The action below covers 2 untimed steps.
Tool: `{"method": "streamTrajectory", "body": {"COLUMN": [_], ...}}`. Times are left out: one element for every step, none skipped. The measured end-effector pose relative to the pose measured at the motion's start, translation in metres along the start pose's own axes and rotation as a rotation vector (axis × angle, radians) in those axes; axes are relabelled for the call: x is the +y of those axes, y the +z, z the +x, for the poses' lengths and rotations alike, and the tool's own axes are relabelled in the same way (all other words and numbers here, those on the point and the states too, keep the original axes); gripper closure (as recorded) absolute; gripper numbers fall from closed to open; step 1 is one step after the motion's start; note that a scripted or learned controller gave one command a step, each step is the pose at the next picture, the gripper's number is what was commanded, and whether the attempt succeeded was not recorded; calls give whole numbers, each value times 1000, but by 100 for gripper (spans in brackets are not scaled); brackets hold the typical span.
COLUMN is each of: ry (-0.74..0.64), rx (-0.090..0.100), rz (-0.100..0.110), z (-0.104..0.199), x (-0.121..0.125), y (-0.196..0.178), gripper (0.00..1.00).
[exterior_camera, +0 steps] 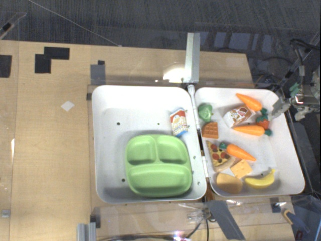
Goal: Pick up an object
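Note:
The right bin (296, 157) holds several toy foods: three carrots (249, 102) (249, 130) (240, 152), a green ball (204, 111), a waffle (210, 130), a pizza slice (218, 155), a cheese wedge (241, 168), a banana (261, 180), a bread piece (228, 183) and a small white packet (238, 116). The left bin (108, 134) holds a green divided plate (158, 164) and a small carton (178, 122). My gripper (278, 108) hangs at the right bin's upper right corner, just right of the top carrot, with nothing seen in it.
A metal post (192, 59) stands behind the seam between the bins. Cables and arm parts (303, 92) crowd the right edge beside the right bin. The wooden bench (45, 144) stretches to the left of the bins.

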<state>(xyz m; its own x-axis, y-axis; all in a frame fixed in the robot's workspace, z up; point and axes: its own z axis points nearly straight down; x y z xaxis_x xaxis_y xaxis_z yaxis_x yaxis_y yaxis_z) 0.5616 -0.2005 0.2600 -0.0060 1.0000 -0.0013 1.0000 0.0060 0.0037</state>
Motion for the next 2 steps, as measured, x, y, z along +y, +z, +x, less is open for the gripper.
{"method": "streamTrajectory", "body": {"ry": [-155, -254], "rx": [0, 0], "rz": [-3, -3], "z": [19, 46], "x": [0, 35], "y": [155, 149], "gripper": [0, 0]}}
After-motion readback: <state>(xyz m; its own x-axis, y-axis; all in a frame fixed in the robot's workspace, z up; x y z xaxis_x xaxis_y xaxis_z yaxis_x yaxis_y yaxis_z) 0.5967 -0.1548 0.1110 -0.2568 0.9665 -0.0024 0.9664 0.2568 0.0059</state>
